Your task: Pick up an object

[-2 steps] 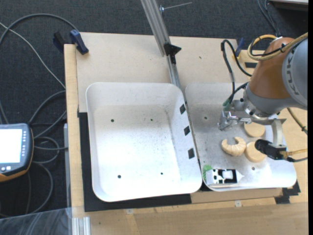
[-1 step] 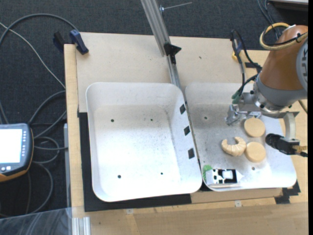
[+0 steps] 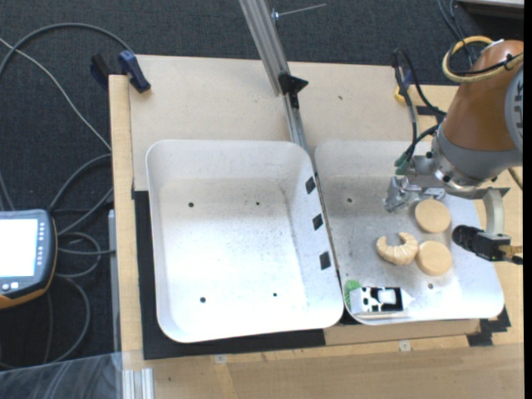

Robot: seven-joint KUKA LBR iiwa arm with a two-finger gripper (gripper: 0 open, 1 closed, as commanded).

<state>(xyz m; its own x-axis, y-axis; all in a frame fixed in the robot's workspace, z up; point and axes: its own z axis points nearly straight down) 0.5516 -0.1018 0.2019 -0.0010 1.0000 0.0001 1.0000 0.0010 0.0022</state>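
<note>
Hovering low over the right bin [image 3: 349, 223], my gripper [image 3: 405, 192] sat just beside 3 pale pieces: 2 round biscuits [image 3: 432, 217] and a croissant [image 3: 398, 248], clustered within reach. I couldn't tell its finger spread; nothing visibly held.

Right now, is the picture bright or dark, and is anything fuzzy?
Camera view: light is soft and even, the left bin bright white with no harsh glare; faint shadows sit under the croissant and round cookies; the arm's orange band looks slightly blurred, and the gripper is too small to make out sharply.
</note>
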